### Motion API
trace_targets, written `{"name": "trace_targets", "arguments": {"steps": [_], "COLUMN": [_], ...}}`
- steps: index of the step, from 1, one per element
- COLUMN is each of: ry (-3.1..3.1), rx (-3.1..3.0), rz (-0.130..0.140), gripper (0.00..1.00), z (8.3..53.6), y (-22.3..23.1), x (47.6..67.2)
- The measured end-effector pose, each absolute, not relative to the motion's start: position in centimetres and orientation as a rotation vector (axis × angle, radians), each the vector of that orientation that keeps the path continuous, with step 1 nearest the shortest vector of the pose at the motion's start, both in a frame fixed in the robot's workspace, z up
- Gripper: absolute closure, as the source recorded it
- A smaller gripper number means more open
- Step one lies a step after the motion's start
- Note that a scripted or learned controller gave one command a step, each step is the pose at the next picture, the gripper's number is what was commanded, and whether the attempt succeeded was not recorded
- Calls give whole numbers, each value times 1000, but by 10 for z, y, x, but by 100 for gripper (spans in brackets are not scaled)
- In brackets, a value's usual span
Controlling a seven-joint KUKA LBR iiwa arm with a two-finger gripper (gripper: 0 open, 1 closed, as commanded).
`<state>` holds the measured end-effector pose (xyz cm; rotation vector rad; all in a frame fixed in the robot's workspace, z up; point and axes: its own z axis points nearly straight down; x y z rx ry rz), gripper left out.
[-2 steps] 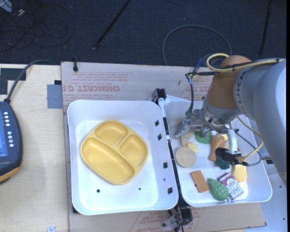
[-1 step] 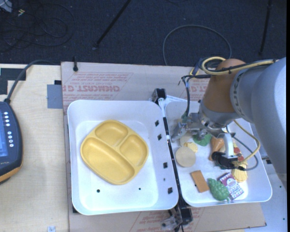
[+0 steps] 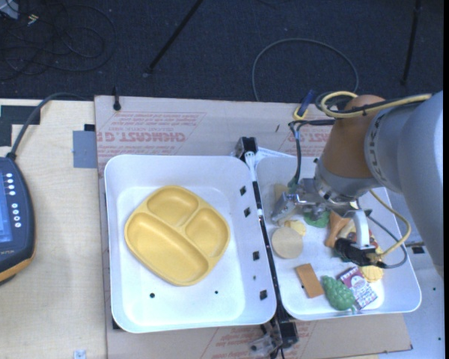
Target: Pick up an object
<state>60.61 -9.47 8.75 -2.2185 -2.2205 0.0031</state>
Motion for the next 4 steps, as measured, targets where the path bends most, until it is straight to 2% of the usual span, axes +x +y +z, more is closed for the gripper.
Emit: {"name": "trace_targets", "arguments": {"steps": [1, 2, 3, 4], "ry": [-2222, -2220, -2219, -2227], "rx": [-2220, -2219, -2219, -2221], "rz": [0, 5, 3, -6], "gripper": [0, 0, 100, 100], "z": [87, 87, 98, 193], "y": [-87, -96, -96, -72], "x": [641, 625, 626, 629]}}
